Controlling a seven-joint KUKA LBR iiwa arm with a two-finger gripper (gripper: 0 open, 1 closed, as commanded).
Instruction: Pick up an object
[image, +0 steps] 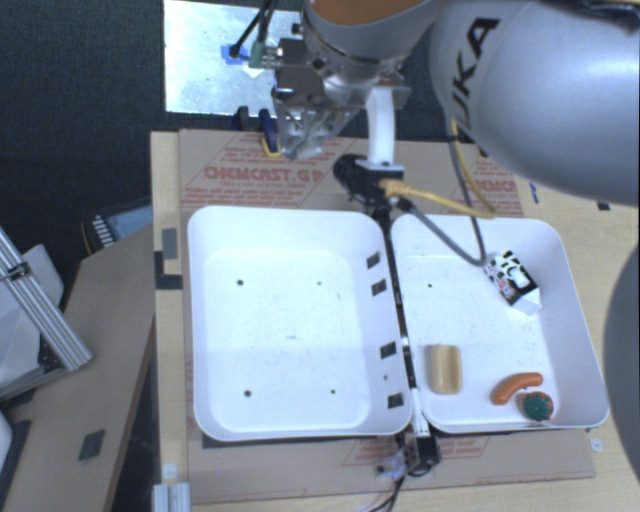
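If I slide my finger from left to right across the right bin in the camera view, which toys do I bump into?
Tan bread-like block → black-and-white carton → orange sausage → green ball. The last three overlap a little sideways.

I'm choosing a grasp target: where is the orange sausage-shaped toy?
The orange sausage-shaped toy lies in the right white bin, near its front right corner, touching the small green ball.

The grey KUKA arm (540, 80) reaches in from the upper right; its claw (300, 135) hangs seemingly downward, blurred.
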